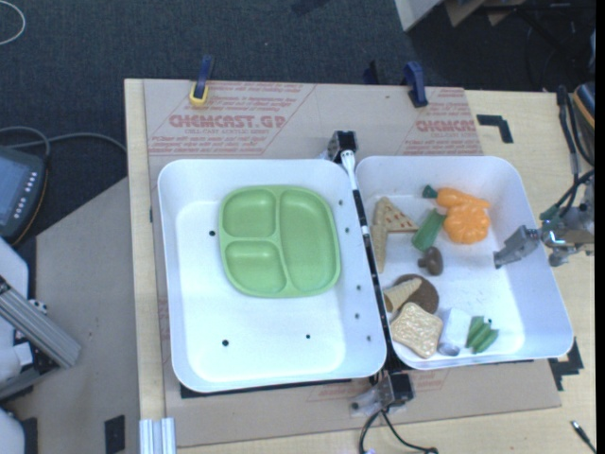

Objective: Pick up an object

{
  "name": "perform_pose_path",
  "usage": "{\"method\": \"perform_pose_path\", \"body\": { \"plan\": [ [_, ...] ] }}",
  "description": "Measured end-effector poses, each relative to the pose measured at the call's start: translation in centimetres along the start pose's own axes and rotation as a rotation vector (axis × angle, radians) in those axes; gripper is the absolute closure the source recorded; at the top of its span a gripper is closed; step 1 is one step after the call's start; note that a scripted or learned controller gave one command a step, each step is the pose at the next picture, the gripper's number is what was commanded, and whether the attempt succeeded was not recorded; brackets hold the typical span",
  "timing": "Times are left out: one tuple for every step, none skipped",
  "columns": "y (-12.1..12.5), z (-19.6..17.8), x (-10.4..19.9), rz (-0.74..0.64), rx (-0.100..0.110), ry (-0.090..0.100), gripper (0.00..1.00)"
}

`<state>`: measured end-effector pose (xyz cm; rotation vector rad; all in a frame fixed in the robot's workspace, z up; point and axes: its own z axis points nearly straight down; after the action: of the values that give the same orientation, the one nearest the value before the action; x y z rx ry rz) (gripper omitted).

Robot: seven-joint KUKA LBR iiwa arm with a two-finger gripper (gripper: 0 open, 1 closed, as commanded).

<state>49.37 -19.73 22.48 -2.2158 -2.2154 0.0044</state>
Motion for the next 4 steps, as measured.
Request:
{"method": "perform_pose_path", "body": {
  "plan": [
    [-0.7,6.0,0.7,0.0,0.002,0.001,0.0],
    [-1.3,10.8,0.0,0.001,0.001,0.0,0.0],
    [-1.4,14.3,0.0,0.001,-0.002,-0.001,0.0],
    [-1.3,13.2,0.0,0.003,-0.006,-0.004,1.0]
  ]
}}
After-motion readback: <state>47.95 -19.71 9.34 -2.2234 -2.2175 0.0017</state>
